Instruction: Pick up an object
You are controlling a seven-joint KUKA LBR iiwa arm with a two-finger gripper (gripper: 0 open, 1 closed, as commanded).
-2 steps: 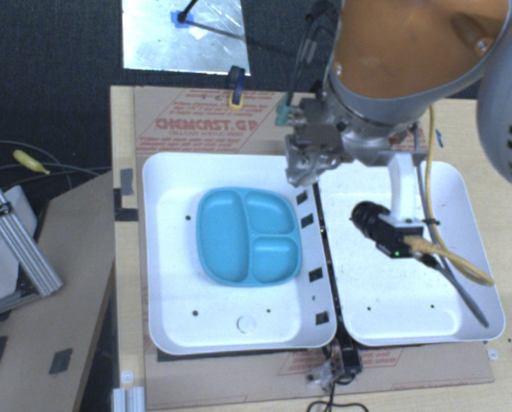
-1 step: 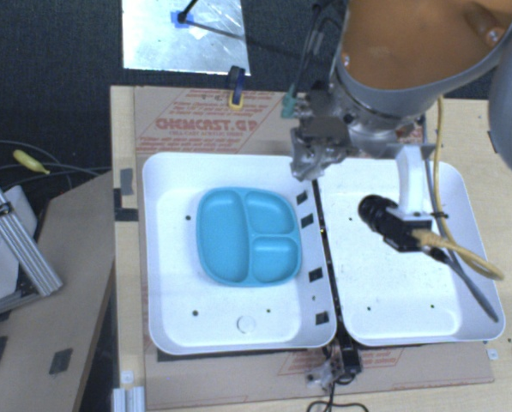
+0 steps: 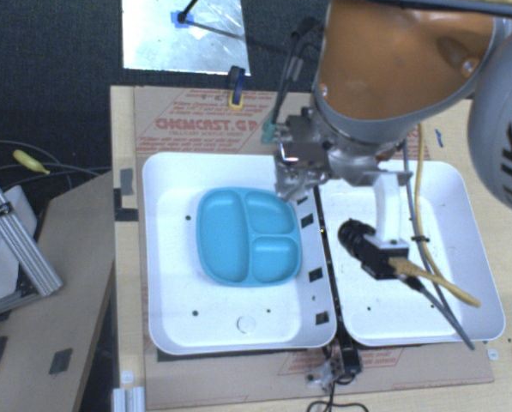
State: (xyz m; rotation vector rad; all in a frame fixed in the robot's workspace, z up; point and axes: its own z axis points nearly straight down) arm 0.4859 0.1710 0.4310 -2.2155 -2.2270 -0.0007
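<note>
the gripper [image 3: 294, 181] (width: can't tell) hangs over a corner of the blue plate [image 3: 247, 236] in the left bin [image 3: 174, 303].

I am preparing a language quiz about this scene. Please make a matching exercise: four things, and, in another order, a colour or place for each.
Things:
1 plate
2 gripper
3 cardboard
4 left bin

Descriptions:
a has red lettering
b white
c blue
d at the plate's far right corner

Pairs: 1-c; 2-d; 3-a; 4-b

Smooth blue plastic tray [image 3: 247, 247] in a glossy white plastic bin [image 3: 174, 316].
</note>
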